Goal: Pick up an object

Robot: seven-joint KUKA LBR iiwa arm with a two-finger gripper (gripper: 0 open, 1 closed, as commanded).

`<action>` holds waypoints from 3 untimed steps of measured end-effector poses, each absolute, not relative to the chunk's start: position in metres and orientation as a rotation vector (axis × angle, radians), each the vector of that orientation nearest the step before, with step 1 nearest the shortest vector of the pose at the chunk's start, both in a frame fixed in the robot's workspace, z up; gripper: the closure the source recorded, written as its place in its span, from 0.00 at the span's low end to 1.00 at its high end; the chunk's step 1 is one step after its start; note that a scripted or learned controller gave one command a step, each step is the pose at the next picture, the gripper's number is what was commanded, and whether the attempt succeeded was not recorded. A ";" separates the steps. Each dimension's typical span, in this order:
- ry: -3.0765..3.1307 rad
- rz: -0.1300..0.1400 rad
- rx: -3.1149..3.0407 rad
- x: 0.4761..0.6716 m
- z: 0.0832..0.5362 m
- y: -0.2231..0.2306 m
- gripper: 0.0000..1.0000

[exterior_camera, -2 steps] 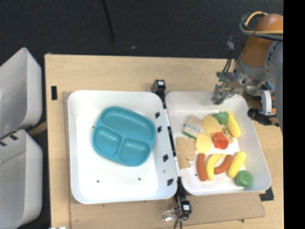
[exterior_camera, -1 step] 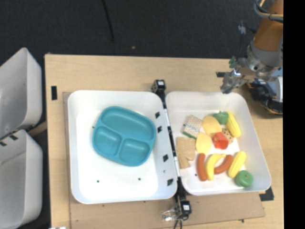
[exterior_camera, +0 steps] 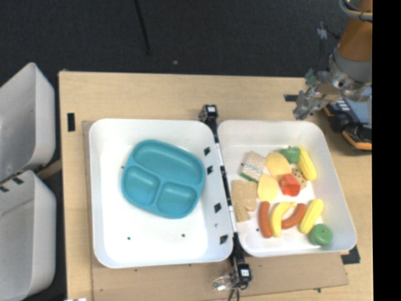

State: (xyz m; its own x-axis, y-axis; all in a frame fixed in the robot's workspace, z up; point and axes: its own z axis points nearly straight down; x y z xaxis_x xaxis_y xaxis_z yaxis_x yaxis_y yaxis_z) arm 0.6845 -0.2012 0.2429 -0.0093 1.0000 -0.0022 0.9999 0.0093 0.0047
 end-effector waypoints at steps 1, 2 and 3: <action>2.226 0.002 2.215 0.667 0.254 -0.151 1.00; 2.225 0.000 2.216 0.653 0.251 -0.112 1.00; 2.228 -0.001 2.217 0.624 0.241 -0.062 1.00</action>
